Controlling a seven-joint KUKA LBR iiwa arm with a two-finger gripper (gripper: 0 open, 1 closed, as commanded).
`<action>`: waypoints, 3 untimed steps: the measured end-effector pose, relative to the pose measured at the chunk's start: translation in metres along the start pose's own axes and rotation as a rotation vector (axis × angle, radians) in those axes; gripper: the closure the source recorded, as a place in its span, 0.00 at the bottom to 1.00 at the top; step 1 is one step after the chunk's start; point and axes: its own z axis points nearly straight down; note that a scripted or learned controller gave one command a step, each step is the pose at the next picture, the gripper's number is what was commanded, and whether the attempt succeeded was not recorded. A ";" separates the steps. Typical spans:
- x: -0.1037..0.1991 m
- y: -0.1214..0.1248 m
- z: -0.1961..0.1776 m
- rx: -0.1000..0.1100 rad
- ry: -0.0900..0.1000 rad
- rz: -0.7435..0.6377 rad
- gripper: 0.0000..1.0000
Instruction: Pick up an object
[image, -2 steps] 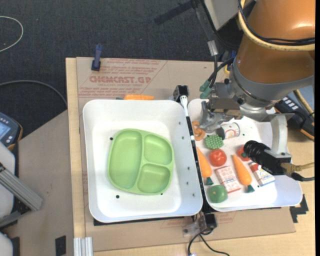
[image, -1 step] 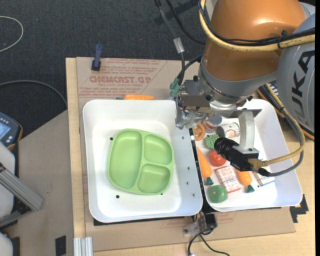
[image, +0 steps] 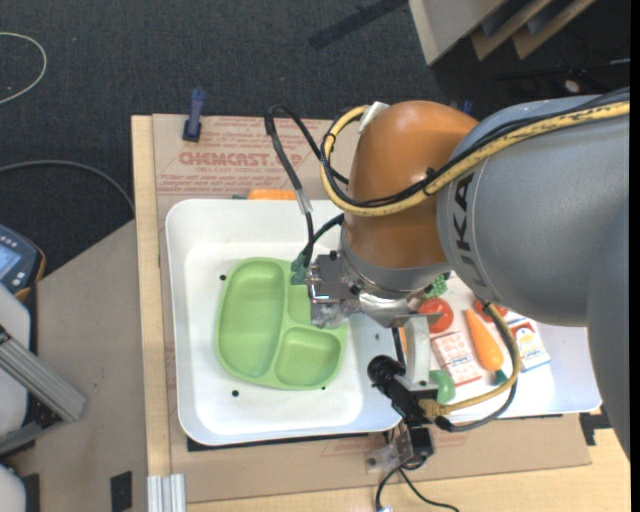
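Observation:
A light green divided plate (image: 268, 322) lies in the left white bin (image: 200, 400). My gripper (image: 323, 298) hangs under the orange wrist band (image: 400, 190), low over the plate's right rim near the wall between the two bins. The bulky arm hides most of it. In the right bin, partly covered by the arm, lie a red tomato-like piece (image: 437, 314), an orange carrot (image: 485, 341) and a small red-and-white box (image: 453, 356).
The grey arm (image: 560, 200) covers most of the right bin (image: 560, 395). A small colourful box (image: 527, 343) lies beside the carrot. Cables loop around the wrist, and a black fitting (image: 395, 390) sits at the bins' front edge. A cardboard sheet (image: 230, 150) lies under the bins.

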 end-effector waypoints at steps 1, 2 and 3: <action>-0.068 0.085 0.034 -0.019 0.000 0.009 1.00; 0.007 0.094 -0.074 -0.030 0.010 -0.008 1.00; 0.052 0.043 -0.063 -0.011 0.006 -0.007 1.00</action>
